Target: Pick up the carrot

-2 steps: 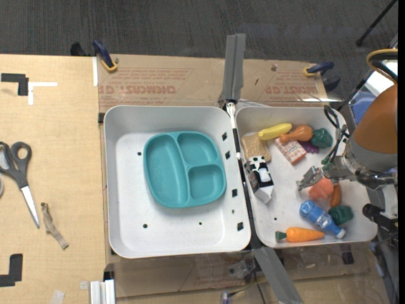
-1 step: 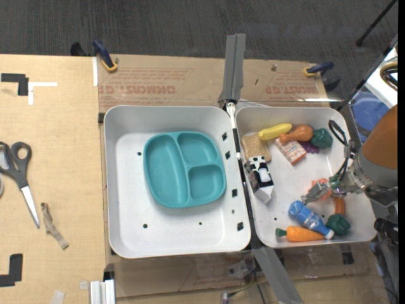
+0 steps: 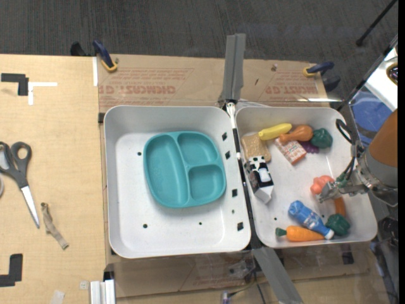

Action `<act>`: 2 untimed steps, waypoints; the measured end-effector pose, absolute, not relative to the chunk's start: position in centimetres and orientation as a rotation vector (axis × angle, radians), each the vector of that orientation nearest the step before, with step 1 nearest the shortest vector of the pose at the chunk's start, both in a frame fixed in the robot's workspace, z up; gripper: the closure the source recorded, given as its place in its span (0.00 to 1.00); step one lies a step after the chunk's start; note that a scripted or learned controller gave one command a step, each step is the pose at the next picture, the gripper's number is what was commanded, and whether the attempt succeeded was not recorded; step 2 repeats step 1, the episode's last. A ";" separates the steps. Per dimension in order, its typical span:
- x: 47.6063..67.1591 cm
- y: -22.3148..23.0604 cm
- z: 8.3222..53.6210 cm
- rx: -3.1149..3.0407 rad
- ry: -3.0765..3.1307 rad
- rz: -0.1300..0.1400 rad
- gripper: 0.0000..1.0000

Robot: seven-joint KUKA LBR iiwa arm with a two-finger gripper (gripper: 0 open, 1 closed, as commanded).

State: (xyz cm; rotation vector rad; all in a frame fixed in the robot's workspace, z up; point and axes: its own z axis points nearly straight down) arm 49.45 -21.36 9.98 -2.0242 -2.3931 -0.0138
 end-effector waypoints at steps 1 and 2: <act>47.8 -14.7 14.3 -2.181 -2.255 0.003 1.00; 47.8 -14.7 14.3 -2.181 -2.255 0.003 1.00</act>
